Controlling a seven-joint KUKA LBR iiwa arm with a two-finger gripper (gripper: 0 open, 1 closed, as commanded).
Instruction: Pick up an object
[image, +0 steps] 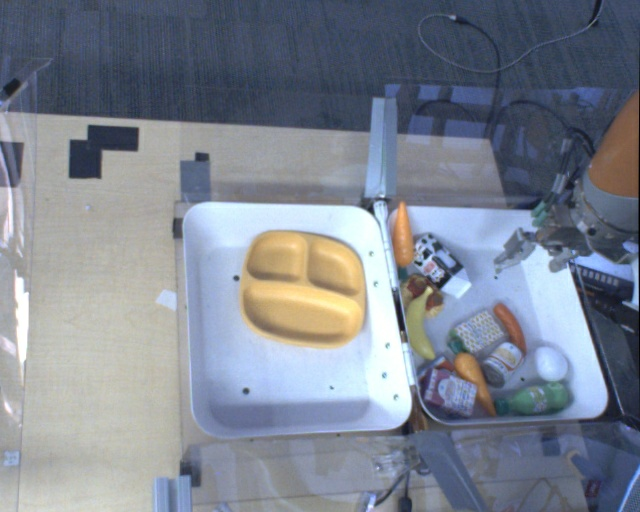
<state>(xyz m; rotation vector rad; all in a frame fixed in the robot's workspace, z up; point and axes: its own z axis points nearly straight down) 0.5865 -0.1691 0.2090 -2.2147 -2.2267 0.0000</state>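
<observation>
The pincer (532, 251) hangs with fingers spread wide, gripping nothing, over the bare upper corner of the right bin (590, 345). Below it lie an egg (551, 363), carrots, a banana (420, 328). A yellow tray (303, 287) fills the left bin (215, 330).

A pale wooden bench (100, 330) bears two shallow white bins side by side: the left bin (215, 400) at centre, the right bin (590, 385) toward four o'clock. Black tape patches (100, 148) lie at ten o'clock.
</observation>
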